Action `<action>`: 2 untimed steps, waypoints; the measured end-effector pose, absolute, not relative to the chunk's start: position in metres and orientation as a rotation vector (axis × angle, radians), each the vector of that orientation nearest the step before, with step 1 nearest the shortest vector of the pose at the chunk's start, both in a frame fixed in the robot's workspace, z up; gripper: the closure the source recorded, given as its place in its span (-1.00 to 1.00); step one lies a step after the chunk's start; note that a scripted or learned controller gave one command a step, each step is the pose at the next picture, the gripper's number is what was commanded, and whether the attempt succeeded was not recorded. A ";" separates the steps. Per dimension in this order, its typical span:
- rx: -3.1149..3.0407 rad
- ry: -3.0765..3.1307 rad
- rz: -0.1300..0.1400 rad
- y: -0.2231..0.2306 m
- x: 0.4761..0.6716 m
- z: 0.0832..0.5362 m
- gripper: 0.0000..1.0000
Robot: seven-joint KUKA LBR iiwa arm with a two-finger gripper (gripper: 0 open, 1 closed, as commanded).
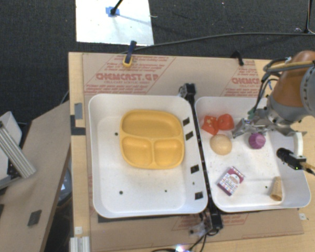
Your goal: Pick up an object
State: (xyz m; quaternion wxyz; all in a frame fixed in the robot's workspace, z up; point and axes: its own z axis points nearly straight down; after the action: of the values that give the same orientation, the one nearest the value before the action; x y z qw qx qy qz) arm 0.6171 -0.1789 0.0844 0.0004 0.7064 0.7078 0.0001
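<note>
Camera view: a slanted look down on a brown surface [147,70] carrying two shallow white bins side by side, joined along a dark clipped seam.

Left bin [102,193]: holds a yellow divided tray [151,139], set flat near the middle, well apart from the arm's working side.

Right bin [294,190]: holds the loose candidates for picking, spread out so each can be approached singly (a judgement, not a certainty).

Arm [304,88]: reaches in from the right, orange band above the wrist, bent down toward the bin's upper half.

End effector [247,127]: low over the right bin, between the red pieces and the purple item; whether it is wide or narrow I cannot tell, and nothing is visibly gripped.

Purple item [257,139]: rounded, just beside the end effector on its right; the likeliest target by closeness.

Red pieces [218,123]: two, touching each other, near the bin's upper left corner.

Pale ball [221,144]: below the red pieces, close to the seam.

Small packet [230,180]: lies flat and tilted, lower middle.

Cork-like cone [276,188]: lower right, on its side, well apart from the tool.

Task status: judged not yet done; every object rests on the bin floor.
</note>
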 end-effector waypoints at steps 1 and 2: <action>2.215 2.221 0.005 -0.179 0.619 0.097 1.00; 2.215 2.221 0.005 -0.180 0.616 0.160 1.00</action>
State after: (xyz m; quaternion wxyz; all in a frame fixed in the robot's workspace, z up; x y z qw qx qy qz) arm 0.6160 -0.1797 0.1602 0.0024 0.7061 0.7081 0.0015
